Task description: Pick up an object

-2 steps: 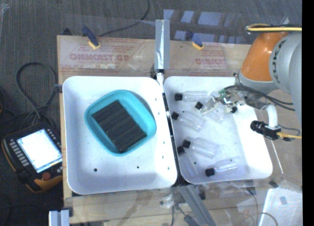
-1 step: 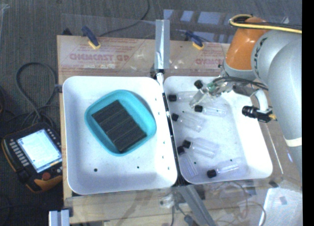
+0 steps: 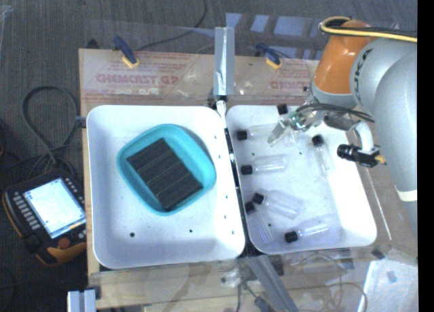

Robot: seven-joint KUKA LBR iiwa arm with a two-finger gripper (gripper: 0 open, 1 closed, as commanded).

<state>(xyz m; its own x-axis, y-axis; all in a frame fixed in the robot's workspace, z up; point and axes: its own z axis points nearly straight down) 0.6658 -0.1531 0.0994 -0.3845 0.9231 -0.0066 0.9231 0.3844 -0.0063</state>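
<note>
Two shallow white bins sit side by side on the table [image 3: 95,66], their inner rims meeting along a narrow seam. The left bin [image 3: 108,236] holds a blue dish [image 3: 132,151] carrying a dark ribbed block [image 3: 165,173]; bare floor runs along that bin's near and left edges. The right bin [image 3: 352,226] holds several clear vials with black caps: one near the far rim [image 3: 254,133], one by the seam [image 3: 261,166], a stubbier one [image 3: 278,203] below it, one close to the near rim [image 3: 310,228], and one toward the right wall [image 3: 321,154]. The gripper [image 3: 288,126] hangs low over the far part of the right bin, close to the far-rim vial; how wide it stands cannot be told, and nothing is visibly held. Open floor lies mid-bin, between the vials.
</note>
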